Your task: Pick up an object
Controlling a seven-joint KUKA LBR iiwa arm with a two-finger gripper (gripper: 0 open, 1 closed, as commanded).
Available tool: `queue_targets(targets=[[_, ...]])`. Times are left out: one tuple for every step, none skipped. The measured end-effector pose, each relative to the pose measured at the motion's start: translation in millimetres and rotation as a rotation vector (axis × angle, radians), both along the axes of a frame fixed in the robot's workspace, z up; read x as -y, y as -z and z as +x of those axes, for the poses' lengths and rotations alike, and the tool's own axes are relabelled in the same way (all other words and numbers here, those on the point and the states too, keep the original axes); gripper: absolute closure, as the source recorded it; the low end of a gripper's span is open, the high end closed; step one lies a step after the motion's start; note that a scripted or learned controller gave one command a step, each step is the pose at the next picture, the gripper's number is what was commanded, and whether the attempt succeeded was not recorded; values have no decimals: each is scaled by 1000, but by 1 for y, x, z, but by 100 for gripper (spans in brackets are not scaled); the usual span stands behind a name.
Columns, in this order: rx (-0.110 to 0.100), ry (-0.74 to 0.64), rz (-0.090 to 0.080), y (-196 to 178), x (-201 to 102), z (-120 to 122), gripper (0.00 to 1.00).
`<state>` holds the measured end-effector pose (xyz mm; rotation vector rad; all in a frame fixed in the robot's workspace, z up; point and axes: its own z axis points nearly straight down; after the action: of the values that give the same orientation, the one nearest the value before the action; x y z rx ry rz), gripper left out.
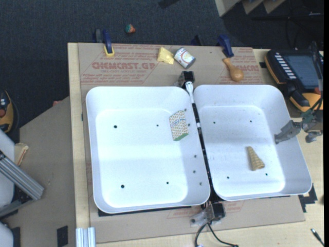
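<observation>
I count two white bins side by side on the tabletop (77,138), touching along their inner rims. Nearest me, the left bin (103,189) has bare floor along its front half, and the right bin (288,187) has its front edge just past a bundle of black cable at the tabletop's front lip.

One object sits in each bin. In the right bin, a tan cone-shaped piece (254,158) lies on the floor toward the front right, well apart from the walls. In the left bin, farther back, a small patterned green-and-white packet (178,125) lies near the right wall, close to the seam between the two bins.

The hand (284,133) reaches in from the right at the right bin's right rim, a grey tip over the edge. It is well apart from the cone and I see nothing between its fingers; I cannot tell whether they are spread or closed.

Beyond the bins, along the far strip of the tabletop, I count three loose items: a yellow wedge (165,56), a small white-and-grey cylinder (184,57) just beside it, and an orange-brown wooden piece (234,71) farther right. Two blue clamps (107,41) grip the far edge.
</observation>
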<state>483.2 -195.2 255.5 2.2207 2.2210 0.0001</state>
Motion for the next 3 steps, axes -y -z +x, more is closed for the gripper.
queue_targets(targets=[[-6, 0, 4, 178, -27, -5, 0], [2, 2, -1, 161, -24, -4, 100], [13, -7, -1, 41, -72, 8, 100]])
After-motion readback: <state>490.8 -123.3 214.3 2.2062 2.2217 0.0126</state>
